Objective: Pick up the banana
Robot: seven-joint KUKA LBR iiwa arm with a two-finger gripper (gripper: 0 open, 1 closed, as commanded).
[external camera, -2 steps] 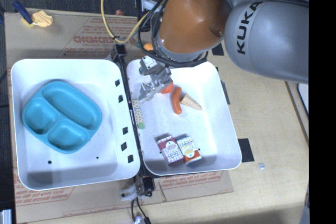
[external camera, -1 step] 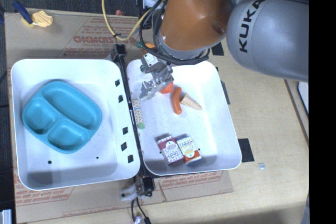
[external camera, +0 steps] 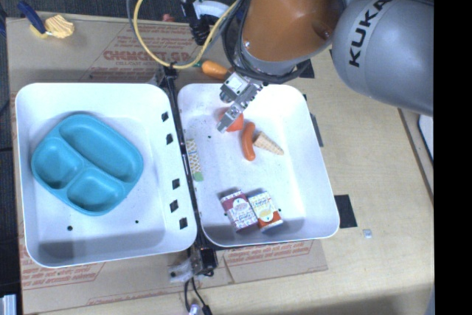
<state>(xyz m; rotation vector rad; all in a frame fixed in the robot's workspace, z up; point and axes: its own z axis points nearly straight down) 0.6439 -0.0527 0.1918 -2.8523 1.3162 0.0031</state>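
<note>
My gripper point(external camera: 230, 113) hangs low over the back part of the right bin point(external camera: 310, 158), under the arm's orange band point(external camera: 284, 15). A small red-orange piece point(external camera: 236, 124) lies right at its tip, partly hidden by it. Just in front of the gripper lie an orange sausage-shaped toy point(external camera: 248, 142) and a tan cone point(external camera: 268, 146) on the bin floor. I cannot make out a yellow banana shape among the things in the bin.
Two small juice cartons point(external camera: 251, 209) lie at the right bin's front. A blue divided plate point(external camera: 85, 162) sits in the left bin point(external camera: 29, 232). An orange carrot-like piece point(external camera: 214, 70) and a yellow cable loop point(external camera: 158, 18) lie behind the bins.
</note>
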